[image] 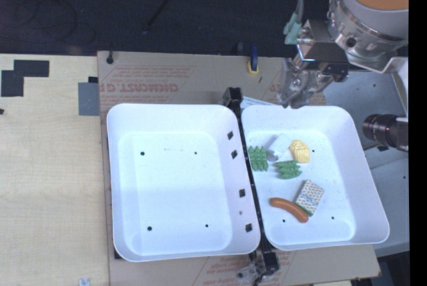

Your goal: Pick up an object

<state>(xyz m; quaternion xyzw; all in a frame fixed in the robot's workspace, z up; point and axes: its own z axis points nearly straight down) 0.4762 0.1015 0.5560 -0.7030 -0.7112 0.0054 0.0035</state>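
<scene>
**Lining up a pick in the right bin**

My end effector [295, 99] hangs above the back rim of the right shallow white plastic bin [363, 145]; I can't tell its state. Nothing's held, as far as I can see. I'd go for the yellow corn-shaped toy [299, 151], just inside that rim. A spiky green toy [288, 169] sits near it. An orange sausage-shaped toy [289, 209] touches a chequered packet [310, 195], so skip those.

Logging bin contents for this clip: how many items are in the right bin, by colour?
Green: 2, a ridged green piece and a leafy green piece
Yellow: 1, a yellow corn-like piece
Orange-red: 1, a sausage
Patterned white: 1, a small packet
Grey: 1, a small grey piece
Total: 6
</scene>
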